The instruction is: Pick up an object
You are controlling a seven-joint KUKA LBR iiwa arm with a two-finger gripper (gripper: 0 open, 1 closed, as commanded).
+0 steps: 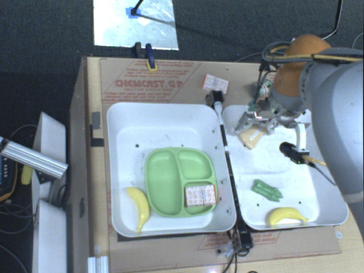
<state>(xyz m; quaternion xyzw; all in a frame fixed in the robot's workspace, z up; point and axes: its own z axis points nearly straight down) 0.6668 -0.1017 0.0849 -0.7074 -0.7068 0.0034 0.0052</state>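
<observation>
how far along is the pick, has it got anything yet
Done: the gripper is low over the far left corner of the right bin, right at the tan block. In hand: nothing certain, since the view doesn't settle whether the block is gripped. Left: secure it and lift it clear. The green piece and the banana in that bin lie untouched near the front.

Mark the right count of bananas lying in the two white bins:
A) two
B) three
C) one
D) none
A: one banana lies beside the green plate in the view's left bin, and a second banana lies near the front edge of the right bin.
</observation>
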